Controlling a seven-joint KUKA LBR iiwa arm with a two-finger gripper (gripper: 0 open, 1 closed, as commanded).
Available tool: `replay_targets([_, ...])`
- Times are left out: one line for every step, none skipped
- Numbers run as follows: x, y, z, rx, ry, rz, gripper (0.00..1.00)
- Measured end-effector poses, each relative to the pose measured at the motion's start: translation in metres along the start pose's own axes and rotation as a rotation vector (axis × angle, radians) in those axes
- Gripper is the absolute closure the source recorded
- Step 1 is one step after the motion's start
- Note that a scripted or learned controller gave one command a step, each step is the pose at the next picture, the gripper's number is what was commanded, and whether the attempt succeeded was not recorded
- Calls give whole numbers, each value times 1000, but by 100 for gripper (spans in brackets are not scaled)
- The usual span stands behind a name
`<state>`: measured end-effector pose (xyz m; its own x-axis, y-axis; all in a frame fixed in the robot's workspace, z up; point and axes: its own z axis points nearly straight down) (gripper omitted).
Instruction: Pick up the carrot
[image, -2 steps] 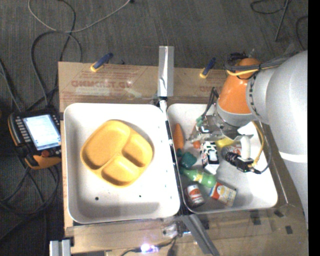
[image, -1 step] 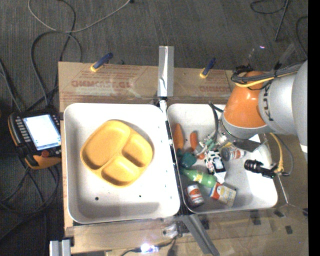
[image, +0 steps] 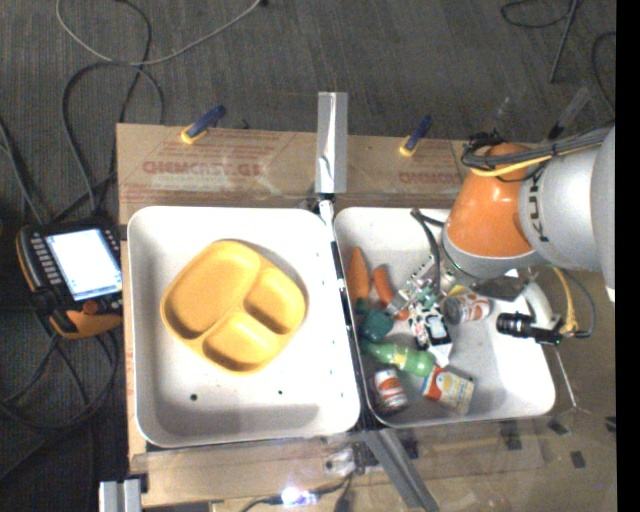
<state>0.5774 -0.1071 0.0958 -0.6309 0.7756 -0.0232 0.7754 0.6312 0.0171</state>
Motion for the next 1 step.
replay_targets([76, 36, -89, 19, 22, 138, 100])
